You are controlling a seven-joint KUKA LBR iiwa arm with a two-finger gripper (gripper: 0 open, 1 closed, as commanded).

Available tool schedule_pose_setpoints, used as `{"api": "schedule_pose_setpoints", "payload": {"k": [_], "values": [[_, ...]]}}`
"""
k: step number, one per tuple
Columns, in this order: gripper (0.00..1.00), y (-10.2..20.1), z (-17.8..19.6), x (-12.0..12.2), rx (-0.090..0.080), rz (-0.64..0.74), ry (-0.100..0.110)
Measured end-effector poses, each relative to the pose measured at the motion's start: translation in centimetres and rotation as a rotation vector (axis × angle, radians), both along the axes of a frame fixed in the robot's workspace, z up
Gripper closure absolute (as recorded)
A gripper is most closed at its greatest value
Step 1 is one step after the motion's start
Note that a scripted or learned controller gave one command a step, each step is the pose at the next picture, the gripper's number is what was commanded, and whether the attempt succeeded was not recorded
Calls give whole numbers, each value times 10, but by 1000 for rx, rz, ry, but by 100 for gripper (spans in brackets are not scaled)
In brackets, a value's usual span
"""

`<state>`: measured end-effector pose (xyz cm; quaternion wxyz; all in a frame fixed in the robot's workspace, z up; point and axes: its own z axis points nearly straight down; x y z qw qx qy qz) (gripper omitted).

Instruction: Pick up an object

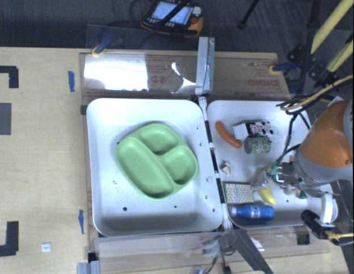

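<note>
No label is readable on the blue bottle (252, 212) beside the yellow object (268, 197); my claw (263, 177) state: cannot tell.

A robotics laboratory or test cell is indicated. Two shallow white bins (97, 153) are mounted side by side on a plywood bench (34, 153), which is marked with black tape corners (8, 76) and blue tape strips (70, 80). Clear plastic panels (137, 73) are fixed along the back of the bins. A handheld control pendant (171, 15) is left on the dark carpeted floor behind the bench, where tripod legs (256, 1) are also seen. Bundled cables (308, 99) are run along the grey and orange industrial arm (330, 141) at the right.
</note>
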<state>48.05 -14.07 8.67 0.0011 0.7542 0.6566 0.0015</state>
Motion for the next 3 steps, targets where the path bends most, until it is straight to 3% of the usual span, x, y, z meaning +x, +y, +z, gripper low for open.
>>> {"api": "schedule_pose_setpoints", "payload": {"k": [1, 2, 3], "values": [[0, 0, 0, 0, 0, -1, 0], [100, 0, 10, 1, -1, -2, -3], [100, 44, 151, 4, 0, 27, 4]]}}
